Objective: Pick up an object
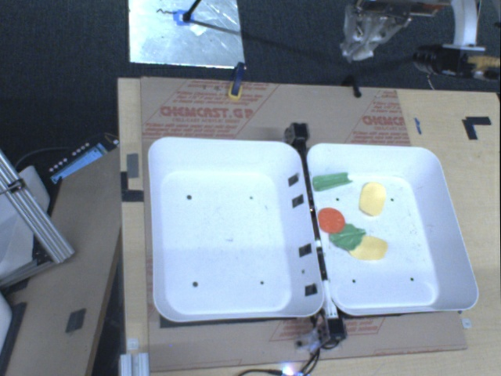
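Observation:
The right bin [438, 210] holds several small objects: a green strip [331, 181], a yellow piece [373, 198], a red round piece [331, 220], a dark green piece [347, 236] and another yellow piece [369, 248]. My gripper [362, 44] hangs high above the bench at the top right, well beyond the far rim of the right bin, with nothing seen between its fingers.
The left bin [227, 225] sits beside the right one, joined by a black hinge strip [307, 218]. A shiny metal sheet [186, 20] lies at the far back. A yellow clip [235, 91] sits on the cardboard base. A metal frame [31, 218] stands at left.

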`<state>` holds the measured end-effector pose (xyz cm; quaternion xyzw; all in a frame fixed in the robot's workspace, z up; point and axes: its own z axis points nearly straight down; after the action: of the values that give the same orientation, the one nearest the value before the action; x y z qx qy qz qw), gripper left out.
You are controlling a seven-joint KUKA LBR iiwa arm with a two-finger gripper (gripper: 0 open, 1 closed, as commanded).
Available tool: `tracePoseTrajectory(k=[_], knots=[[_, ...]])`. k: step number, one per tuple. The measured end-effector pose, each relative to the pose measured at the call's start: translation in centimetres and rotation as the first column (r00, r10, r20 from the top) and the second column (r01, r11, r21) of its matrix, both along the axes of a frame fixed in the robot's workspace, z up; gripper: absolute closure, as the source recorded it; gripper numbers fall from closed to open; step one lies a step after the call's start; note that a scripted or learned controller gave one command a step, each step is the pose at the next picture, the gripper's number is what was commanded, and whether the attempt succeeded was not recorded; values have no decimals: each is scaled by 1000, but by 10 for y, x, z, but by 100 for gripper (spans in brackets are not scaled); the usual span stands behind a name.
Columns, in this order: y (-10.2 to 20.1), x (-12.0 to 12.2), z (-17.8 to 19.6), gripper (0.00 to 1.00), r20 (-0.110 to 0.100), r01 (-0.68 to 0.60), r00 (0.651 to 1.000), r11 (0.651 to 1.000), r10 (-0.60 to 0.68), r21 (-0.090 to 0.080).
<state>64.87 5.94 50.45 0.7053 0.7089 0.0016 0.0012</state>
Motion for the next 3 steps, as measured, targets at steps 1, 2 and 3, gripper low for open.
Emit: tracePoseTrajectory(k=[1, 2, 3], knots=[[13, -15, 23, 100, 0, 0, 1000, 1000, 0, 0], [28, -39, 31, 100, -2, 0, 1000, 1000, 0, 1], [42, -68, 31, 100, -3, 0, 1000, 1000, 0, 0]])
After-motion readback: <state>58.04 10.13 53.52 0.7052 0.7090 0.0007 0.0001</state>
